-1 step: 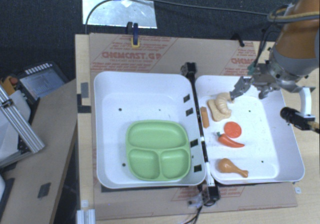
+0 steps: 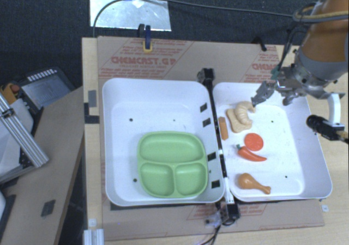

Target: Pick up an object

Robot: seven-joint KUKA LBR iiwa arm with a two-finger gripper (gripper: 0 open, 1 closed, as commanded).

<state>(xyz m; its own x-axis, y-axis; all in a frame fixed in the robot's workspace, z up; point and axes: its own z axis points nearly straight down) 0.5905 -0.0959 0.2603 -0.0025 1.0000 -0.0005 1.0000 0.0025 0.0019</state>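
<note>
I'm hanging over the far side of the right bin point(image 2: 305, 129), gripper point(image 2: 271, 92) tilted down and toward the left, and I honestly cannot tell from this angle how wide my fingers stand; nothing sits between them that I can make out. Just below and left of my tips lies the pale croissant point(image 2: 240, 117), the nearest candidate, curled with its far end almost under me. Further toward the near rim sit the red tomato slice point(image 2: 253, 141) and the red chili pepper point(image 2: 251, 154), touching or nearly so, which would make a clean pinch awkward. The drumstick point(image 2: 253, 183) lies alone near the front wall with open floor around it. A thin orange sausage point(image 2: 222, 128) hugs the divider between the bins, too tight to the wall for my liking. Over the divider, the left bin point(image 2: 125, 107) holds a green divided plate point(image 2: 172, 163), well apart from me. To my right the floor is bare, so I judge there's room to swing, and the croissant looks the shortest drop.
</note>
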